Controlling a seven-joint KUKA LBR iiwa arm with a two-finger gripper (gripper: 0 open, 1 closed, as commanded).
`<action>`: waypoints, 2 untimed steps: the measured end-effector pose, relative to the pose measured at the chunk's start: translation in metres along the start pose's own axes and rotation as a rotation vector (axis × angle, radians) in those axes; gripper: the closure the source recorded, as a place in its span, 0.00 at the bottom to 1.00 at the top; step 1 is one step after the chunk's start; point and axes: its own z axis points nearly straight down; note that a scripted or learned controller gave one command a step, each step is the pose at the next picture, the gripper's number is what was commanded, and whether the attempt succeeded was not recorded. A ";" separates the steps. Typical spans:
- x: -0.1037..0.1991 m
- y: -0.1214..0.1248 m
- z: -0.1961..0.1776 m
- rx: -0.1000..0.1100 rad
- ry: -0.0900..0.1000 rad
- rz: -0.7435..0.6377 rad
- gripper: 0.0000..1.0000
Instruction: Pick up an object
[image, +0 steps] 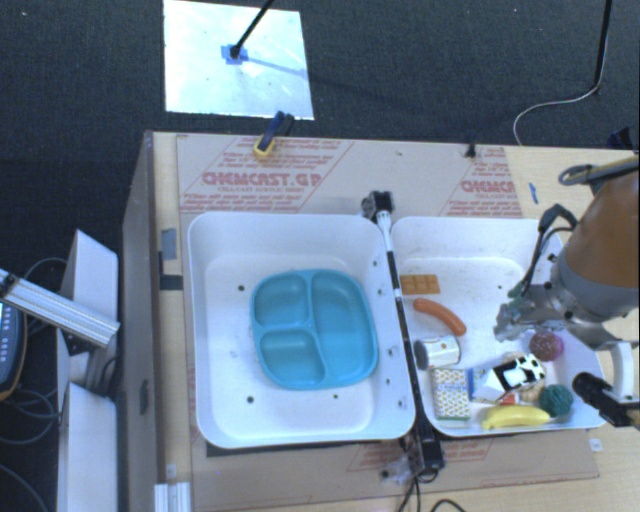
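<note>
My gripper (516, 322) hangs over the right bin (470, 250), at its right side. Below it lie a pink ball (547, 346) and a black-and-white toy (519, 374). To the left of the gripper an orange sausage-shaped piece (441, 316) lies slantwise, with a tan waffle square (420, 284) above it. A small silver can (438, 352) lies on its side near the divider. Along the bin's front are a patterned box (452, 392), a yellow banana (515, 417) and a teal ball (557, 399). I see nothing between the fingers.
The left bin (225, 300) holds a blue divided plate (311, 328). A black bar (393, 290) runs between the two bins. The grey and orange arm (605, 250) covers the right bin's far right corner. A yellow-tipped tool (270, 138) lies on the board behind the bins.
</note>
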 end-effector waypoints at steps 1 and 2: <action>0.008 0.045 0.004 0.002 0.001 -0.001 1.00; 0.008 0.045 0.004 0.003 0.001 -0.001 0.00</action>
